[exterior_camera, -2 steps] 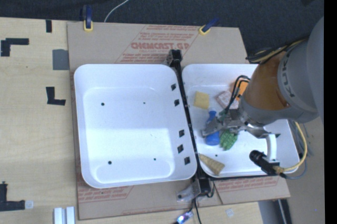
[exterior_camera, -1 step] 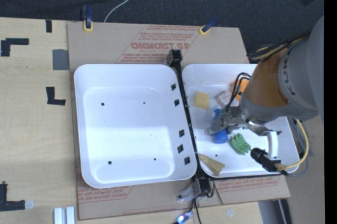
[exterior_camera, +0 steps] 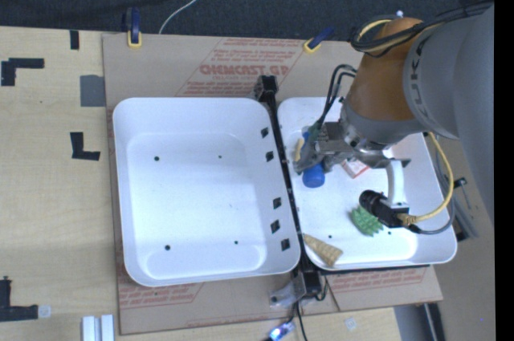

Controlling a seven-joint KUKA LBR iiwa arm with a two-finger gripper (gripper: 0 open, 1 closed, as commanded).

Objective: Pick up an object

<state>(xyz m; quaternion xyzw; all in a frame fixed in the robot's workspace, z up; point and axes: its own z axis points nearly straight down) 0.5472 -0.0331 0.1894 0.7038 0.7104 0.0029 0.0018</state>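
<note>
Rt bin (exterior_camera: pixel 434 251) — blue object (exterior_camera: pixel 313 176), orientation unclear

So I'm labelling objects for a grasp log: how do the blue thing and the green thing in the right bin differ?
The blue object is rounded and smooth-looking; the green object is jagged and ridged. The blue object sits near the bin's left wall, right beneath the end effector; the green object lies farther toward the bin's front right, apart from it. Both are small and rest on the floor of the right bin.

Red print on the cardboard (exterior_camera: pixel 233 66) under the bins read roughly "CHEMCAST GP"; smaller lines beneath it, and red print along its bottom edge, were illegible.
</note>
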